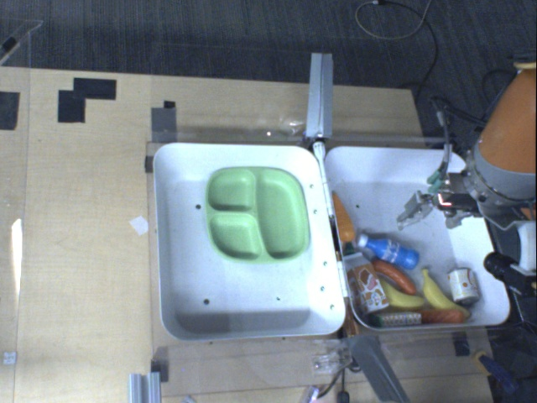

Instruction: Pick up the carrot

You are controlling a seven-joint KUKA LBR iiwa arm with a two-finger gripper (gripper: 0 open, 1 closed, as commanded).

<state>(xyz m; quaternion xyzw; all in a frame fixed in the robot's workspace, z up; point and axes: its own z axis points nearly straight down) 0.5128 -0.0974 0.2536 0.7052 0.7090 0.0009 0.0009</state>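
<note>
1. The gripper hung over the right bin with its two slim metallic fingers spread apart and nothing between them; the grey arm with its rounded orange band reached in from the right edge.
2. The carrot, a smooth tapered orange spindle, lay left of the gripper and a little toward the camera, pressed lengthwise against the bin's left wall beside the divider.
3. Just below and left of the fingertips lay a clear plastic bottle with a blue label and cap, slanted across the floor, its cap end near the carrot's lower tip.
4. Farther toward the bin's near edge, objects crowded together: a glossy red-orange sausage-like piece, a curved yellow banana, a printed carton and a dark red piece along the wall, touching or overlapping.
5. A small metal can, cylindrical and shiny, sat below and right of the gripper, apart from the pile.
6. The bare white floor directly beneath and behind the gripper, toward the far wall, lay open.
7. Well to the gripper's left, the left bin held a matte green tray with three rounded compartments, bare white plastic all around it.
</note>
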